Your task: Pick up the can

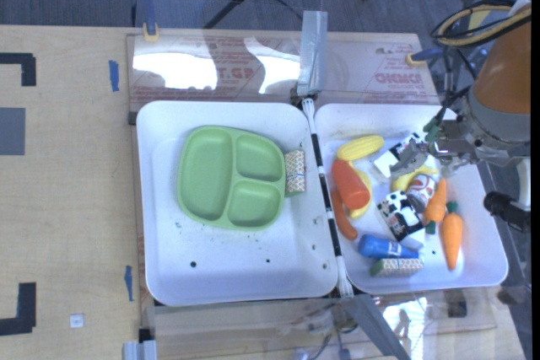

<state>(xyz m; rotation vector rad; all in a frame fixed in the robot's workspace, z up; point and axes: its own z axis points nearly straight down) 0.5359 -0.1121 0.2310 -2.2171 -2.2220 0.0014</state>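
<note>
The arm [506,88] is cut off by the right edge; the tool [419,152] is too blurred to make out its fingers; it hides part of a yellow toy [419,179] beneath it.

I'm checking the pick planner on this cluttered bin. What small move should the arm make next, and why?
Probably shift the hand toward the bin's left side and lower over the can. The hand hovers above the yellow toys at the right bin's upper middle, while the red-orange can lies on its side near the divider, below the corn. Nothing is visibly gripped yet.
</note>
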